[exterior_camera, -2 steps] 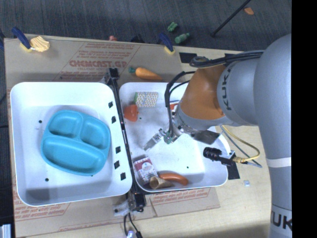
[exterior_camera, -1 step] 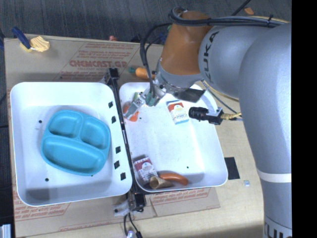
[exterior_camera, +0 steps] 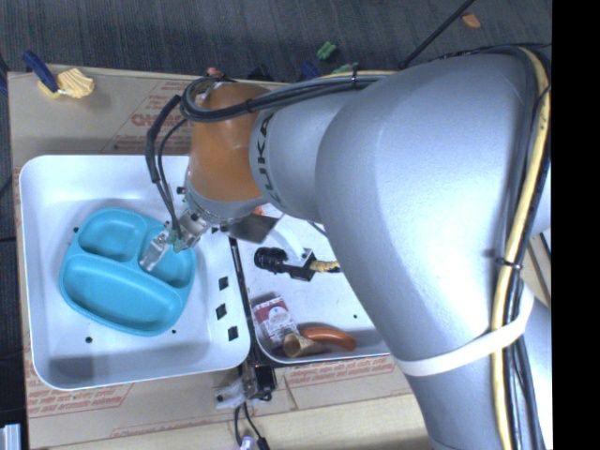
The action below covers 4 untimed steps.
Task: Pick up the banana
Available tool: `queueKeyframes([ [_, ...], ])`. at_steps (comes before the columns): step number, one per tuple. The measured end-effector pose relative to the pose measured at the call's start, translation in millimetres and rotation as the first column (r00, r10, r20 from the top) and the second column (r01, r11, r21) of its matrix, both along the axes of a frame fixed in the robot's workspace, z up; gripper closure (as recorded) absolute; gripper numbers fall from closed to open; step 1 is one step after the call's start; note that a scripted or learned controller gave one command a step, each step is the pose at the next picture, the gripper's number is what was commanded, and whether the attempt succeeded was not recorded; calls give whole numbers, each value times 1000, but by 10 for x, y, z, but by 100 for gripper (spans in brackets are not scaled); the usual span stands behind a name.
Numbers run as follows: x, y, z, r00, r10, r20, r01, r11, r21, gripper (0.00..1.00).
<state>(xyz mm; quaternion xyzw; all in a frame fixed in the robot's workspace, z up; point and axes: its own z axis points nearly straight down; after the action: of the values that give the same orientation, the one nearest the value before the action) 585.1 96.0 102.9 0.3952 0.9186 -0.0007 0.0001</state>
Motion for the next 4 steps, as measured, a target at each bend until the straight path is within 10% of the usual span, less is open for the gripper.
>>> queueKeyframes([
  [1, 436, 226, -15, 1000, -1, 0, 1, 1000, -14, 0],
  [4, 435, 228, -16, 1000, -1, -1, 1, 1000, -14, 0],
])
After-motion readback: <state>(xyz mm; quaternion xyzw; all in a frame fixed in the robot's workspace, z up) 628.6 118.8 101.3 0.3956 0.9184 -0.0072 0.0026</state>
